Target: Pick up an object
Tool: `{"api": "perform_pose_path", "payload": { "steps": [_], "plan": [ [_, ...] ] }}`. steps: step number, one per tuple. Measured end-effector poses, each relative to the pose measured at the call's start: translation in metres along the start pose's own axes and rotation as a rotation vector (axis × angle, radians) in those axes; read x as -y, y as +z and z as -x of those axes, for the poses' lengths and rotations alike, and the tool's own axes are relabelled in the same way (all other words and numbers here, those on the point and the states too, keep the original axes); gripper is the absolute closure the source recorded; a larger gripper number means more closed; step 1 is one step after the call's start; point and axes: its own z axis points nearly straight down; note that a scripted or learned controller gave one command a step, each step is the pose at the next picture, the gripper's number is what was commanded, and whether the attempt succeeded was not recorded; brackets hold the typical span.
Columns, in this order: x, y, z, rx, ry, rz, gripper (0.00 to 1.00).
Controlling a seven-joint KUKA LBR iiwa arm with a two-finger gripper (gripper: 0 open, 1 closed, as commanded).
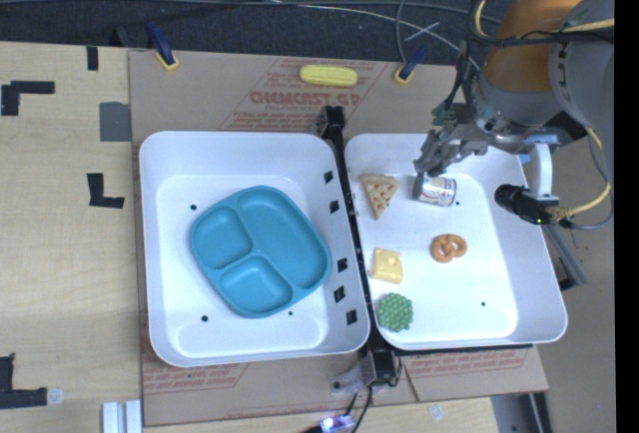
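Note:
My gripper (436, 164) hangs over the upper part of the right bin (519, 301), just above a small silver can (436, 190) lying on its side. To the left of the can lies a waffle-patterned wedge (378, 194). A small pretzel (448, 247) sits lower right of the can. A yellow cheese block (387, 265) and a green broccoli-like ball (394, 311) lie near the bin's left wall. Nothing shows between the gripper's fingers.
The left bin (170, 321) holds a blue sectioned plate (259, 249). A yellow banana-like piece (328, 75) lies on the cardboard behind the bins. Cables hang around the arm's wrist at the upper right.

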Motion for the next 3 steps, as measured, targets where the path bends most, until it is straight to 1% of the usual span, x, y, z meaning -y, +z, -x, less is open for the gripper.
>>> {"api": "perform_pose_path", "payload": {
  "steps": [1, 2, 3],
  "plan": [
    [0.014, -0.006, -0.051, 0.000, 0.001, -0.001, 1.00],
    [0.020, -0.012, -0.112, 0.000, -0.002, 0.000, 1.00],
    [0.022, -0.003, -0.157, 0.001, 0.000, -0.002, 1.00]
  ]
}}
